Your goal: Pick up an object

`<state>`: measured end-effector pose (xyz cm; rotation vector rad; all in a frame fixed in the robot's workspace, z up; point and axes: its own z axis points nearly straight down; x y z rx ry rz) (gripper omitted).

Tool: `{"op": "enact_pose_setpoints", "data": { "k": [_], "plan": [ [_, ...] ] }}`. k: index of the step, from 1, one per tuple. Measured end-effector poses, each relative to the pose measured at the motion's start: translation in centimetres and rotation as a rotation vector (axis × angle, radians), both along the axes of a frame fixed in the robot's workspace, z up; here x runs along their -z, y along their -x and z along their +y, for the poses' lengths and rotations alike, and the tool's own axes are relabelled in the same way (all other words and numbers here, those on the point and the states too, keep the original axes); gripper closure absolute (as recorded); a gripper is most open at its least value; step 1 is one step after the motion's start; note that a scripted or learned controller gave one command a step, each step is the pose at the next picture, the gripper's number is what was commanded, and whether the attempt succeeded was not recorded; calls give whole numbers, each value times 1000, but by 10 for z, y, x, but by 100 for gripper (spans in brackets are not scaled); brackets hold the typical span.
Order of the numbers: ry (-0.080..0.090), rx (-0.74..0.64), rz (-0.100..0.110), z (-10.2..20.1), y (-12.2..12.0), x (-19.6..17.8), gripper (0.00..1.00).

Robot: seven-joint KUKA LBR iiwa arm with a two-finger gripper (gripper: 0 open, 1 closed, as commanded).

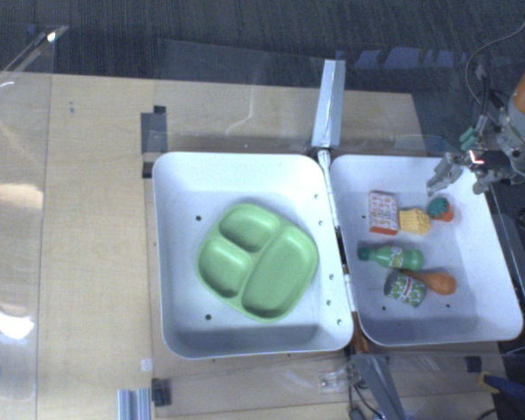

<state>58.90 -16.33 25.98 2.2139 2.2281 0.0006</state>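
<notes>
The right bin [499, 318] holds several small items: a red and white box [383, 212], a yellow block [413, 221], a small green and red piece [438, 208], a green bottle [391, 256] lying on its side, a green and red can [405, 289] and an orange piece [437, 280]. My gripper [461, 177] hangs over the bin's far right corner, just above and right of the green and red piece. It is open, with nothing between its fingers.
The left bin [179, 191] holds a green divided plate [258, 261]. A metal post [329, 103] stands behind the seam between the bins. The arm enters from the upper right, with cables beside it.
</notes>
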Motion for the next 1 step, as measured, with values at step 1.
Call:
{"op": "enact_pose_setpoints", "data": {
  "k": [1],
  "plan": [
    [-1,-2,2,29,-26,88,0]
  ]
}}
